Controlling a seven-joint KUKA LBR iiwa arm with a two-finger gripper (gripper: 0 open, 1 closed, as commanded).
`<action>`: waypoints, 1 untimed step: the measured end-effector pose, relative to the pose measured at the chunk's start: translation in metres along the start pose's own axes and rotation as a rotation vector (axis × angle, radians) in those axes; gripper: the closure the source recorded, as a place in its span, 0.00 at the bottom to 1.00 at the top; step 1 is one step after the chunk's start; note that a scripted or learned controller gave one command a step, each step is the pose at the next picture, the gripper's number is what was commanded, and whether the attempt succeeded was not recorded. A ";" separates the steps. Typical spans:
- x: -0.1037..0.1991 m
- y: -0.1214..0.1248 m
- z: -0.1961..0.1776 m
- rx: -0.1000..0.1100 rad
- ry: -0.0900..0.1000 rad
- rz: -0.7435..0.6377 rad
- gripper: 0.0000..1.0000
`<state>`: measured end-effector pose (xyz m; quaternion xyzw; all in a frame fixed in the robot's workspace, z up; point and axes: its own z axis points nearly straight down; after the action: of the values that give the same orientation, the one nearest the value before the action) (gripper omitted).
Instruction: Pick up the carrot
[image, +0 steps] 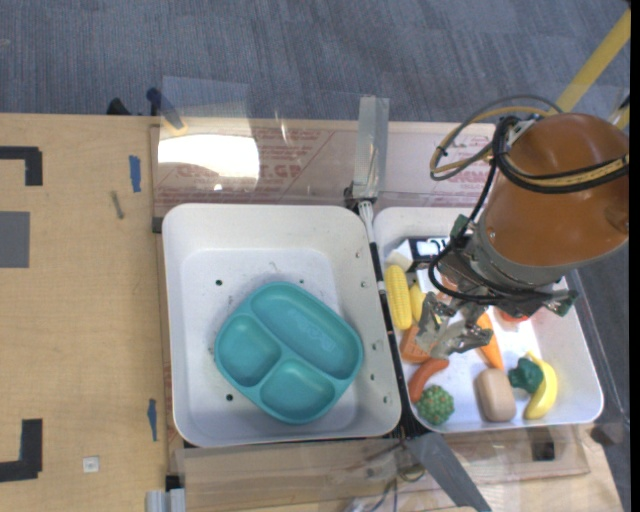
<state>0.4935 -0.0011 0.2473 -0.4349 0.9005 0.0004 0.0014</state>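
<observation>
The gripper (446, 328) hangs low over the middle of the right bin (585, 400), under the arm's orange band. An orange carrot (489, 351) pokes out just right of the gripper, and another orange bit (411, 347) shows at the gripper's left. The gripper hides what lies between them, so I cannot tell whether they are one piece. A darker red-orange tapered vegetable (428, 372) lies just below the gripper. Nothing is visibly lifted off the bin floor.
Also in the right bin are a yellow corn cob (398, 295) along the left wall, a broccoli floret (435, 404), a tan potato (494, 395), a dark green piece (525, 375) and a banana (545, 389). A teal divided plate (288, 350) sits in the left bin (190, 300).
</observation>
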 end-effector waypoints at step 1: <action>-0.002 -0.011 -0.126 0.012 -0.008 0.070 1.00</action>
<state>0.5031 -0.0072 0.3735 -0.4029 0.9152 -0.0032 0.0075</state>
